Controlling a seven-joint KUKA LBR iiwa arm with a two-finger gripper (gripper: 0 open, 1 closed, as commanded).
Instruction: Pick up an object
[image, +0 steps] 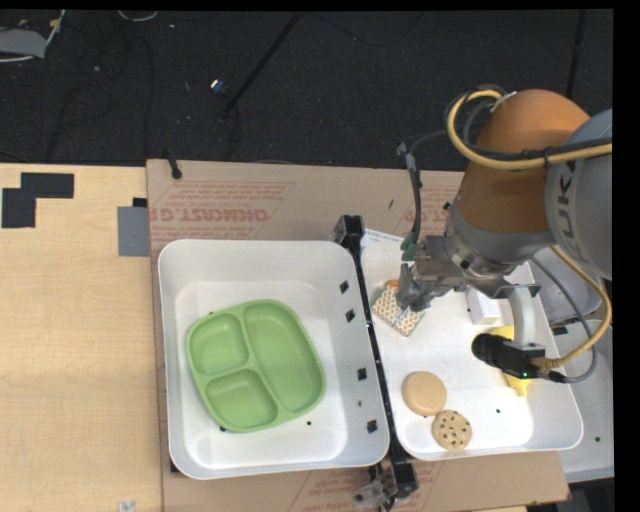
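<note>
— Claw first: where is the grey two-finger gripper (412, 296)?
— Low in the right white bin (560, 430), touching the small patterned orange-and-white packet (399, 311) near the divider. Whether it grips, I cannot tell.
— The packet's lie?
— Flat, long axis slanting toward the lower right.

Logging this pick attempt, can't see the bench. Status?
Tool low in right bin, over the patterned object; grasp unconfirmed. Tan disc, cookie near front, untouched. Green tray in left bin.
</note>
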